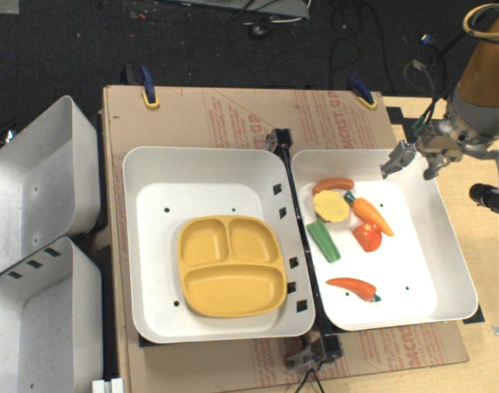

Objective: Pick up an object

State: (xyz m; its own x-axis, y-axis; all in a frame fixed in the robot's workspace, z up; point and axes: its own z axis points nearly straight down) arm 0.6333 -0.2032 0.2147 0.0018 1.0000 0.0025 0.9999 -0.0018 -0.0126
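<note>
We are at approach: the end effector (pixel 415 160), seemingly spread and holding nothing, hovers above the carrot (pixel 372 215); next, descend.

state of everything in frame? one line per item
Gripper: open, above the right bin's far edge, holding nothing.
Yellow tray: flat in left bin.
Carrot, sausage, yellow slice, green stick, red piece, chili: loose in right bin.

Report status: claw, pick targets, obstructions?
Claw open, hanging at right bin's far edge, holding nothing. Toy food clustered mid-bin: carrot, chili. Nothing blocking.
</note>
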